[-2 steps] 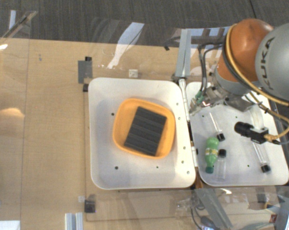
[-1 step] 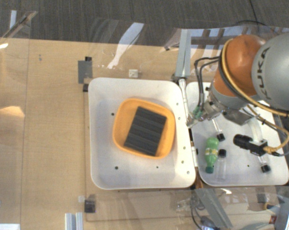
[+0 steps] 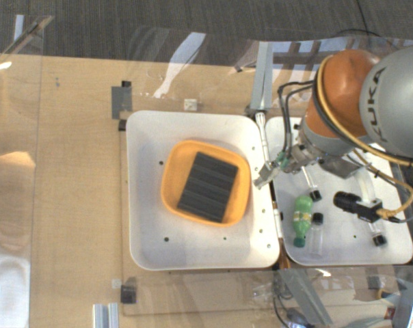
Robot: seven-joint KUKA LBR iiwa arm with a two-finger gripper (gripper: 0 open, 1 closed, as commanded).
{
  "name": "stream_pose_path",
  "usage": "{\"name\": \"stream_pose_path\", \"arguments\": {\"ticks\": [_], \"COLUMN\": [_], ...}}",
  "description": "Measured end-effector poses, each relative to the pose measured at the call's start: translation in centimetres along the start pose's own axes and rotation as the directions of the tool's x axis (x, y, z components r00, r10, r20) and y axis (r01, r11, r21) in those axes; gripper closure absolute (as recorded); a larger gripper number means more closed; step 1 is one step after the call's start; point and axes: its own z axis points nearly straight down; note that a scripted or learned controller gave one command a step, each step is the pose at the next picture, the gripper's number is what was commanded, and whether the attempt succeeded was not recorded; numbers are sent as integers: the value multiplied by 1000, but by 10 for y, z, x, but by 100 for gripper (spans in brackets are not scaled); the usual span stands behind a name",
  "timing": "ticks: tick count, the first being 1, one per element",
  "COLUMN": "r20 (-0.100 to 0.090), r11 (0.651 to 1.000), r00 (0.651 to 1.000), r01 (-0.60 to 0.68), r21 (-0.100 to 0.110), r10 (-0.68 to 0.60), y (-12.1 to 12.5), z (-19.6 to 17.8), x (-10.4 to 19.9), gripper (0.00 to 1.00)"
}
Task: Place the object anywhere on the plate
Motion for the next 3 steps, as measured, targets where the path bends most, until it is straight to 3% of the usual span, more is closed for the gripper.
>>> {"name": "stream_pose_path", "arguments": {"ticks": [1,2,3], "r20": [3,3,1], "r11": [1000,1000,1000], "r00": [1000,1000,1000], "r01": [1,1,26], "r21": [-7,-7,1], "r10": [-1,-1,-26], "y": [3,3,-2], "z": [-11,-11,-8], "x": [-1,-1,-58], "gripper": [100,0,0]}}
